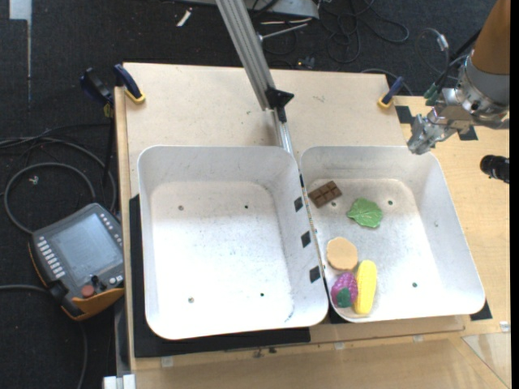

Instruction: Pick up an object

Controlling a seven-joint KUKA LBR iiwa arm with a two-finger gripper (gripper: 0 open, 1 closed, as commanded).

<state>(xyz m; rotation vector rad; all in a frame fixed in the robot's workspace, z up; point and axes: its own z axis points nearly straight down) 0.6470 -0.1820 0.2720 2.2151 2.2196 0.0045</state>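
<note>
1. Leftmost, a grey teach pendant with an orange underside lies on the dark floor beside the tabletop.
2. Next, the left white bin sits on the tabletop, its right wall touching the right bin.
3. A slanted metal rail crosses the upper middle and ends near the seam between the bins.
4. The right white bin holds five toy pieces, all in its left half.
5. A brown chocolate bar lies nearest the far wall, with a green leaf just beside it to the right.
6. Nearer the camera, a tan round cookie lies by the dividing wall; below it, a purple grape bunch touches a yellow corn cob.
7. The tool hangs over the right bin's far right corner, well apart from all the pieces; whether it is wide or narrow I cannot tell.
</note>
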